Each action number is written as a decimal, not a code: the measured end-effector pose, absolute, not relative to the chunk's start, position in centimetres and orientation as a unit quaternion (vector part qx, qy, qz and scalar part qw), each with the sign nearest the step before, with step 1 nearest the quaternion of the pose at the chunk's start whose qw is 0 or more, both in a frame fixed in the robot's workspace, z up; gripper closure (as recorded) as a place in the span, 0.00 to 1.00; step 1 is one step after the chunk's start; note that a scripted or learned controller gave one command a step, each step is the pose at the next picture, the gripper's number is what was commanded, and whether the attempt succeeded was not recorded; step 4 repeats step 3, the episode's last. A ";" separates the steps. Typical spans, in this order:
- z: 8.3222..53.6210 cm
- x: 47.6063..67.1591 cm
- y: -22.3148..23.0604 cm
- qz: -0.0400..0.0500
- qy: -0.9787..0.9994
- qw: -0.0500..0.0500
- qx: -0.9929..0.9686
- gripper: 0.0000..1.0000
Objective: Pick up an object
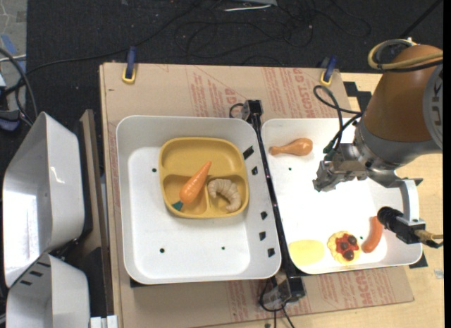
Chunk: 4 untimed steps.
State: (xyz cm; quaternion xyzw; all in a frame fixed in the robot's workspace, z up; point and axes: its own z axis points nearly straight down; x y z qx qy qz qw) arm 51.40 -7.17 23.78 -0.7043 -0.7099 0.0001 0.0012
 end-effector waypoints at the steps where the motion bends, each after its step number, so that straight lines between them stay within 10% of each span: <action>1: 24.7 52.9 -1.8 -0.001 -0.710 0.000 -0.704 1.00; 4: 24.8 56.0 9.2 -0.001 -0.710 0.000 -0.704 1.00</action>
